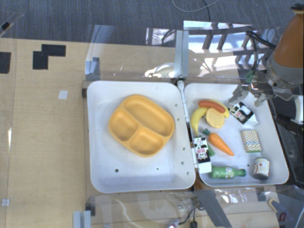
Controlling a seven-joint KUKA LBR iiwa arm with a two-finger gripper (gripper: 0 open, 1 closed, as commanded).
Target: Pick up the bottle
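A green bottle point(227, 172) lies on its side near the front edge of the right bin point(278, 172), its neck pointing right. My gripper point(248, 97) hangs over the far right part of that bin, well behind the bottle, with its fingers spread open and nothing between them. Just under it sits a small black-and-white carton point(241, 112).
The right bin also holds a banana point(196, 119), a sausage point(212, 105), a round yellow piece point(214, 119), a carrot point(221, 144), a cow-print carton point(202, 151), a cracker point(250, 140) and a small can point(261, 167). A yellow divided plate point(141, 125) lies in the left bin point(102, 175).
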